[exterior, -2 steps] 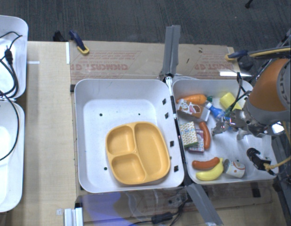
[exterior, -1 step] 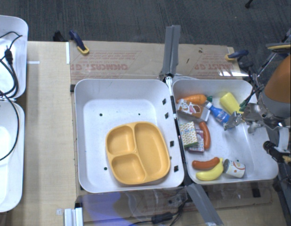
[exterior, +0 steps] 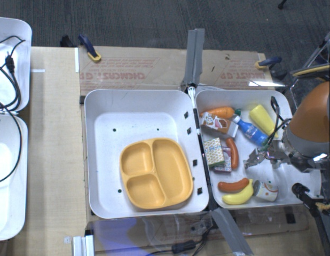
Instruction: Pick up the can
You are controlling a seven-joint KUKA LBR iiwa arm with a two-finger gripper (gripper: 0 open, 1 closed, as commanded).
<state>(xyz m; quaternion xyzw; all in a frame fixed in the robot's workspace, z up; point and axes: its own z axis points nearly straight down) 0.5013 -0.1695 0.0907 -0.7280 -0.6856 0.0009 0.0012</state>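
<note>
One squat white can point(exterior: 267, 191) near glossy banana point(exterior: 238, 195); metal tool point(exterior: 259, 158) fingers apart

You can read one marking: red block print on the cardboard sheet point(exterior: 154, 68) behind the bins, upside down from this camera, looking like "CHEMCO2, GP". Print on the small packages in the right bin point(exterior: 301, 204) is too small for you to read.

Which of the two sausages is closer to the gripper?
The upright sausage, beside the small carton, sits closer to the gripper than the one lying above the banana.
</note>
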